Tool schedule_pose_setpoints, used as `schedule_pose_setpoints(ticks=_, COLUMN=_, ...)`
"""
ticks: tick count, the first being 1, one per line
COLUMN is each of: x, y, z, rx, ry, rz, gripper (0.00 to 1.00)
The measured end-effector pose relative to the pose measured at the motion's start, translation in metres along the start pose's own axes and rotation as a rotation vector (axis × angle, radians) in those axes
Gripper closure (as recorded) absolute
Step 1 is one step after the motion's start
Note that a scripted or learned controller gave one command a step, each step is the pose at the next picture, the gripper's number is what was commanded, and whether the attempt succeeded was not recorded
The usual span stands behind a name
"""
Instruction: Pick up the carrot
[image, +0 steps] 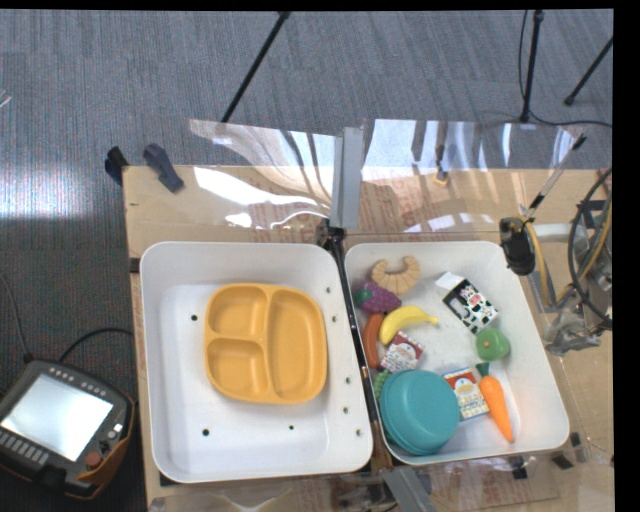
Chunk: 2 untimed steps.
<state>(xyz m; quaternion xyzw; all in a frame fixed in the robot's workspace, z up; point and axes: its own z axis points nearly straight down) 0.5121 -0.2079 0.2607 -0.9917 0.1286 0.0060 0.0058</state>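
The carrot (498, 404) is orange with a small green top. It lies in the right bin (530, 300), near the front right corner, with its tip pointing toward the front edge. Its green top sits just below a green round fruit (492, 345). A small printed box (466, 390) touches its left side, and a teal bowl (420, 411) stands further left.
The right bin also holds a banana (406, 320), a croissant (395, 272), purple grapes (376, 296), a black-and-white carton (468, 304), a red packet (403, 352) and an orange sausage (372, 340). A yellow divided plate (267, 342) lies in the left bin (165, 300).
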Motion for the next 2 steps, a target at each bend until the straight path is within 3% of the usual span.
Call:
schedule_pose_setpoints(ticks=1, x=-0.001, y=-0.001, z=-0.095, rx=-0.005, ry=0.015, rz=-0.065, gripper=1.0)
schedule_pose_setpoints(ticks=2, x=-0.015, y=0.0, z=-0.029, rx=0.0, ry=0.006, rz=-0.061, gripper=1.0)
